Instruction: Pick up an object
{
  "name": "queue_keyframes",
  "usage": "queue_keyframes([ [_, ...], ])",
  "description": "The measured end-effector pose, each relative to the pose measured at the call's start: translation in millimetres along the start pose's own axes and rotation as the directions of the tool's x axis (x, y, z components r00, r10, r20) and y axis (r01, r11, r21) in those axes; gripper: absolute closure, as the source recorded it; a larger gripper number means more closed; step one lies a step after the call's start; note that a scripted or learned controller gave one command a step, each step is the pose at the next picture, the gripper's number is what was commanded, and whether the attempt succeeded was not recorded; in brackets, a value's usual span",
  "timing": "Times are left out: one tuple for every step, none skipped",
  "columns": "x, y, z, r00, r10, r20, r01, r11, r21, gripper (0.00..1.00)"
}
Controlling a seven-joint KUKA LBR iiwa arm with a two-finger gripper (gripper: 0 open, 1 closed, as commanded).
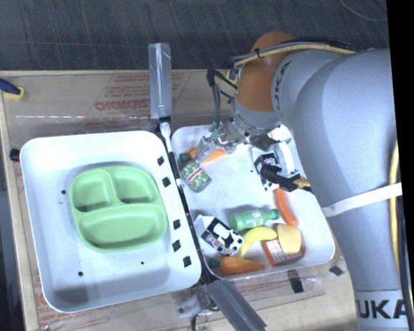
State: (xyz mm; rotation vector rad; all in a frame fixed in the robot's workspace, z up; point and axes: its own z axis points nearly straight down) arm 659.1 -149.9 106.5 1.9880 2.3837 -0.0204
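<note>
Orange first: a carrot (241,265) lies along the near wall of the right bin (316,244), the closest thing in there. Just beyond it sits a banana (255,239), curved, with a black-and-white carton (223,237) to its left, toward the divider. To the banana's right is a yellow-orange block with a label (284,244), touching the banana's end. Beyond the banana lies a green bottle (253,217) on its side, and off the bottle's right end a red-orange stick-shaped piece (285,206) runs along the bin's right wall.

Further from the banana, past a bare stretch of white floor, a small green packet (194,175) rests near the divider. Beyond that, at the far corner of the right bin, there is a small cluster: something orange (214,154) and a bit of green at the divider side, too jumbled to name.

Right over that far cluster hangs the gripper (222,137), down at the end of the grey arm (333,121) with its orange band (257,81). It sits low among those far pieces, but I cannot tell whether it is apart or together, nor whether anything is caught in it.

Left of the banana, across the divider, the left bin (41,168) carries a green tray (117,206) with three compartments, lying flat. Both bins rest on the tabletop (78,93).
</note>
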Motion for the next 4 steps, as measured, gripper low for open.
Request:
queue_keyframes([
  [-10,-1,4,1.000,0.010,-0.019,-0.010,1.000,0.000,0.00],
  [-20,-3,10,0.999,0.022,-0.031,-0.022,1.000,0.008,0.00],
  [-17,-5,1,0.999,0.016,-0.037,-0.016,1.000,0.020,1.00],
  [-25,-7,-2,0.999,0.021,-0.027,-0.021,1.000,0.024,0.00],
])
